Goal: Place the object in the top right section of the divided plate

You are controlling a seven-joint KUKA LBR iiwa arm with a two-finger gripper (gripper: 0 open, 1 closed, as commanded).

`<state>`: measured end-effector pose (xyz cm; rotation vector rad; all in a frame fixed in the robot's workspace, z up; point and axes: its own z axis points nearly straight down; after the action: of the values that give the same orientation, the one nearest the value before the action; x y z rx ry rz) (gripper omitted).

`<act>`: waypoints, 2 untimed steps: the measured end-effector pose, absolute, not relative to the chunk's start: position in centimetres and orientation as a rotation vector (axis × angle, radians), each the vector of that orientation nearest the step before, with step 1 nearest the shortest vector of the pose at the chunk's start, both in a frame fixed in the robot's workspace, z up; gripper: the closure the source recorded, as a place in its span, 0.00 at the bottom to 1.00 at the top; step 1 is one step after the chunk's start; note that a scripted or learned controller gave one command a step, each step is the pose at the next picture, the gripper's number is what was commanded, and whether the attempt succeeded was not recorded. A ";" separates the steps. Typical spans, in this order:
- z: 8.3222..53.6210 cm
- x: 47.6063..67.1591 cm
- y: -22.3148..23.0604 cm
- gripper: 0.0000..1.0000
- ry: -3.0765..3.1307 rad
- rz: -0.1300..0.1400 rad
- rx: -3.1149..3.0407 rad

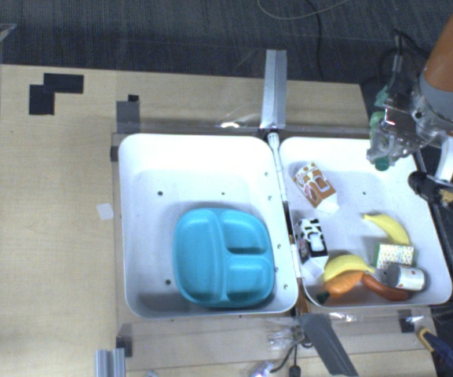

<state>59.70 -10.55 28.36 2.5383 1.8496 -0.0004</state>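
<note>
Risk is a missed pick: end effector [383,149], finger state untellable, hangs above the crowded right bin [438,234], well apart from the divided plate [224,256].

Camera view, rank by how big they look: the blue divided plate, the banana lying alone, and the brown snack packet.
1. Blue divided plate, by far the largest.
2 and 3. Banana and brown snack packet look alike; unranked.

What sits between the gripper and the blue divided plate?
In the camera view, a small brown-and-white packet and the bins' shared divider wall lie between the gripper and the blue divided plate.
</note>
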 end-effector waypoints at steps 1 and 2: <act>37.5 58.6 -12.2 1.00 1.523 -0.001 2.746; 43.3 57.7 -12.1 1.00 0.920 -0.002 3.003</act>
<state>57.69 -12.13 43.32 3.0031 0.9198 -0.0024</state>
